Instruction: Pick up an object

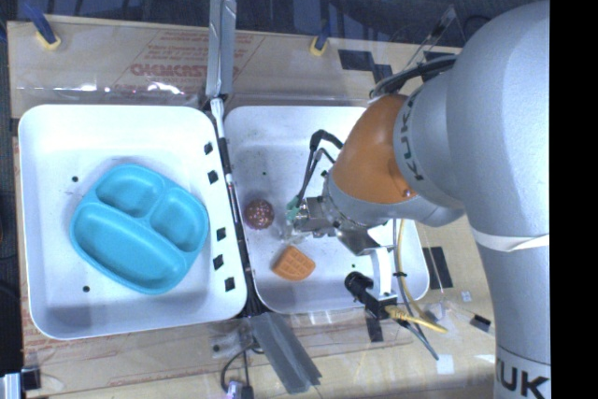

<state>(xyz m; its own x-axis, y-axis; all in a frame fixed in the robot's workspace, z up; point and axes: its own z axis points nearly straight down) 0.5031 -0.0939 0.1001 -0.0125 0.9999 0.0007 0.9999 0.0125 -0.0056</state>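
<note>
The right bin (245, 131) is being crowded by the arm (392, 159); open floor is being left along its upper part, with a ball (259, 213) and waffle (293, 264) lying below.

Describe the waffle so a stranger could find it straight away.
Look in the right bin, the one the arm reaches into. Near its front-left corner lies the waffle, below the tool. It is flat, orange and gridded, unlike the round, dark reddish ball just behind it.
</note>
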